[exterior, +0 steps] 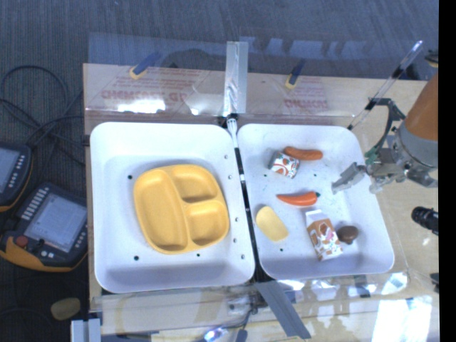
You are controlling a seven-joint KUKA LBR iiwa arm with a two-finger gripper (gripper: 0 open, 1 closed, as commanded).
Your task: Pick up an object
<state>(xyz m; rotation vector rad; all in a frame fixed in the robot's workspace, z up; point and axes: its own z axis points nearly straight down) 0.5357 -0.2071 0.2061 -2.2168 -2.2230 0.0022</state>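
Over the right bin (370, 251), at its right rim: gripper (347, 177) hangs on the grey arm (413, 144), orange band showing at the view's right edge. One grey finger juts left over the bin's upper right part; whether the hand is spread or pressed together cannot be told. Nothing seen between the fingers.

Loose objects in right bin, six counted:
- orange sausage-shaped piece (303, 154), lying flat near the bin's far side.
- small carton (283, 164), white with red-orange print, touching the sausage's left end.
- carrot (297, 199), orange-red with a small green tip at its right end, mid-bin, below and left of the gripper finger.
- pale yellow oval piece (271, 223), smooth, near the divider side.
- second carton (323, 236), taller, white with red-brown print, lying tilted near the front.
- small brown rounded piece (348, 234), touching that carton's right side.

Left bin (107, 191): one yellow compartment tray (181, 206), three sections, sitting slightly turned in the middle.

Bins: two, white, shallow, side by side with a dark seam between. Bench is pale wood; a clear panel with red printing stands along the far edge, with two yellow-and-blue clips. Floor is dark grey carpet. Left of the bench: black cables and two handheld control pendants (43, 223) with screens.
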